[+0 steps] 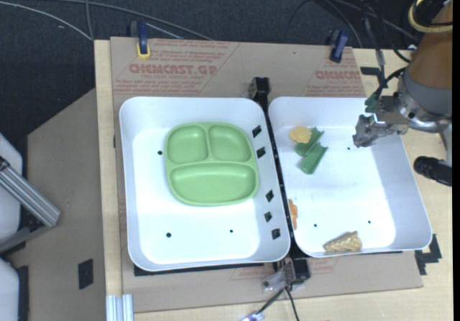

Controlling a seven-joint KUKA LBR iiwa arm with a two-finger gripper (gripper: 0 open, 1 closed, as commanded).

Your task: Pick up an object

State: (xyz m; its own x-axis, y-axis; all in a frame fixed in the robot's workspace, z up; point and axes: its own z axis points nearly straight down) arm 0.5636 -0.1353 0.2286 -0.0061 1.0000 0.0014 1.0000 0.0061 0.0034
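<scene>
- White bins, two, side by side on the bench: left bin (144, 190) and right bin (402, 197).
- Green divided plate (211, 164), one, three compartments, flat in the middle of the left bin. Nothing in its compartments.
- Grey arm (431, 90) with orange band comes in over the right bin's upper right corner. Gripper (364, 133) sits above the bin's upper area, right of the green piece and apart from it. Nothing visible between the fingertips; at this angle I can't tell whether it's parted or closed.
- Candidate picks, all in the right bin, three main ones:
  - green piece (313, 155), one, elongated, upper left of the bin, touching the yellow one.
  - yellow piece (301, 134), one, just above-left of the green.
  - tan crumbly piece (343, 243), one, near the front wall, well apart from the others.
- Small orange sliver (292, 207), one, tight against the bin's left wall. Too small to identify.
- Step, my read: approach phase, no pick made yet.
- Next move calls for: shift left over the green/yellow pair, descend, close. The two touch, so expect one to get nudged; the tan piece is the cleaner isolated target but farther off.
</scene>
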